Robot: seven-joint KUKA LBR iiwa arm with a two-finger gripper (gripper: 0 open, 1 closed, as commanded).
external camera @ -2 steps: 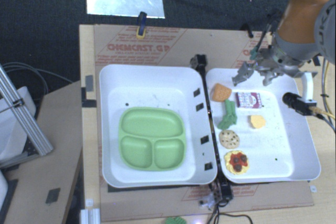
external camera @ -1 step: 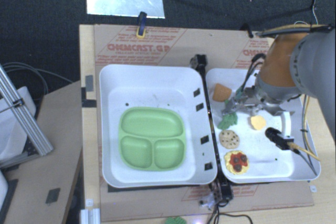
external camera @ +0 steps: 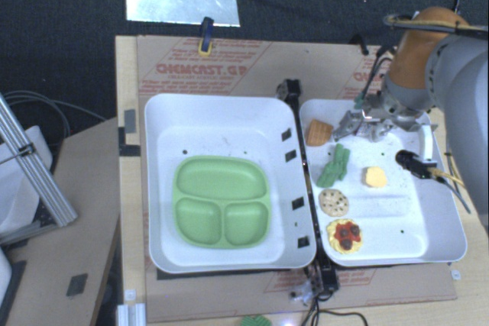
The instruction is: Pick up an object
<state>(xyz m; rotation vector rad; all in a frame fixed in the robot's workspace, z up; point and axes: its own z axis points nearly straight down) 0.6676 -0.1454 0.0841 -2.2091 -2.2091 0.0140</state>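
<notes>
Objects open to the pick number five, all small toy food pieces, and none has been lifted. Positions are given from the green pod.

The tabletop carries two white bins side by side. The left bin, to the view's left of the pod, holds a green divided plate and nothing else. The right bin holds the pod and the other four pieces.

The pincer hangs above and to the right of the pod, near the bin's far wall, close to the pod but apart from it. Whether it is open or closed cannot be told from this angle. Nothing is seen in its hold.

The pod lies on the bin floor near the wall between the two bins. A tart with red topping lies well below it. A cookie lies just below it. A piece of toast lies just above it and slightly left. A yellow block lies to its right, near but apart.

Finding: the arm is over the right bin, but the descent, grasp and lift all remain. The toast and the pod look the nearest candidates.
</notes>
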